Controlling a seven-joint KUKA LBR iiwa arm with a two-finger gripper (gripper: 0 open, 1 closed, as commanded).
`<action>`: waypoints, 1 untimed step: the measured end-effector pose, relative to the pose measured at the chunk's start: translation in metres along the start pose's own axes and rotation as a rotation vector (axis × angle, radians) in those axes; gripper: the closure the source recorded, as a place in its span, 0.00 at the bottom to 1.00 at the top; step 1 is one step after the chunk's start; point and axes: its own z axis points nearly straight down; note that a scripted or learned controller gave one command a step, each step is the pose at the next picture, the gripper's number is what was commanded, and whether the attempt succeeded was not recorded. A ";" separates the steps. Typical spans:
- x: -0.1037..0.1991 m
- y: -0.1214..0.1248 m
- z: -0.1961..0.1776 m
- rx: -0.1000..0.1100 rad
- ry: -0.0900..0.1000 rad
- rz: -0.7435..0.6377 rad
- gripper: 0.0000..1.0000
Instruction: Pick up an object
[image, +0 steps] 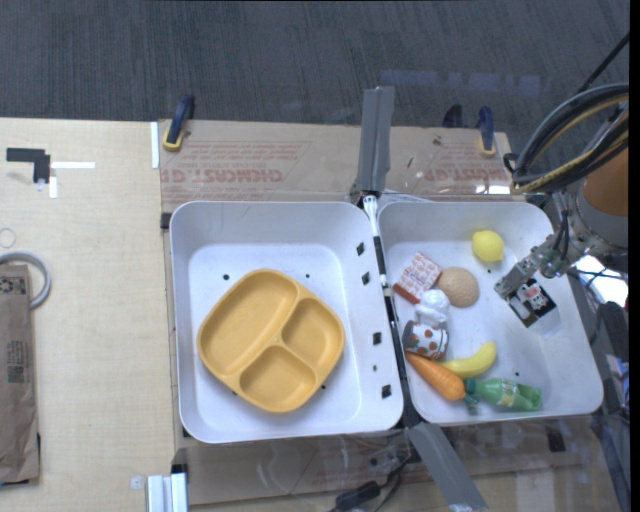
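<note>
Across the top of the frame we see dark grey carpet (250, 50). Below it lies a pale wooden surface (90, 300), with brown cardboard (260, 165) clamped down by blue clamps (180, 120) at upper centre.

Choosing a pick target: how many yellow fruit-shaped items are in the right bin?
2. A lemon sits near the far wall of the right bin; a banana lies near the front, beside the carrot. Others may be hidden in the cluster.
</note>
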 end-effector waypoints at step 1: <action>0.080 -0.010 -0.031 0.002 0.002 -0.013 1.00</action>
